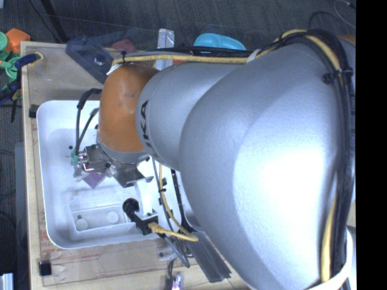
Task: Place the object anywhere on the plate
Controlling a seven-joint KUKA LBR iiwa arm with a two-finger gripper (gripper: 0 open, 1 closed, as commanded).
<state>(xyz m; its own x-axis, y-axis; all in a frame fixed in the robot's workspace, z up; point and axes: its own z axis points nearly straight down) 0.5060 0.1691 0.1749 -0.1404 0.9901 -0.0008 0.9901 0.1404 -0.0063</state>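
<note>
Purple object, small and blocky, sits right under the gripper over the left white bin, near the bin's middle. From where I stand I cannot tell whether the tool is clasping it or merely hanging above it; the wrist hides that part. A clear, pale plate lies on the bin floor just in front of the purple piece, toward the near rim. The grey arm with its orange band looms across most of the bench, yellow cable running along its top. A blue thing lies beyond the bench's far edge.
</note>
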